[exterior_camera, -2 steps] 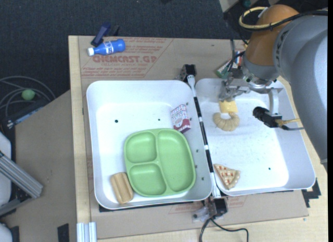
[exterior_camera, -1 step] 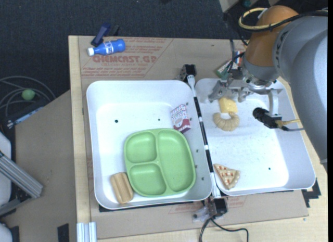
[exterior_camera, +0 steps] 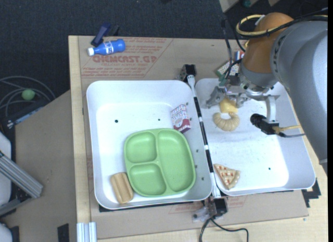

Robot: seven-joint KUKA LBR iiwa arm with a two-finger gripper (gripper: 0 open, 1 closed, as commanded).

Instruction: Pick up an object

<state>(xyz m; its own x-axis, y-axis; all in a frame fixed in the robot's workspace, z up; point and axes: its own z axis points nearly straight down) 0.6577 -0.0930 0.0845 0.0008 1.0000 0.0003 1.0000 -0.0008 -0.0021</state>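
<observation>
Over the right-hand bin [exterior_camera: 260, 157], near its far left corner, the gripper [exterior_camera: 227, 102] hangs low with its jaws looking spread. One grey prong stands on each side of a pale yellow lump [exterior_camera: 227, 106]. Just below that lump, on the bin floor, sits a tan ring-shaped pastry toy [exterior_camera: 227, 123]. From where I stand I can't tell whether the lump and the ring are one piece or two, or whether the prongs are touching either. Nothing looks clamped yet, so I'd judge the grasp as about to be made, not made.

To do it well, I'd want the arm to settle straight down so that both prongs pass the widest part of the lump before they close. Then it should squeeze gently and lift vertically. The ring is rounded and probably smooth, so a pinch high on its curve could squirt it out sideways. The bin wall and the divider between the bins are close on the left, so any sideways drift risks a prong catching the rim.

The waffle-patterned wedge [exterior_camera: 227, 176] at the near edge lies well apart and shouldn't interfere. Neither should the green divided plate [exterior_camera: 156, 162] in the left bin [exterior_camera: 130, 105]. A slow first lift would show quickly whether the grip is holding.
</observation>
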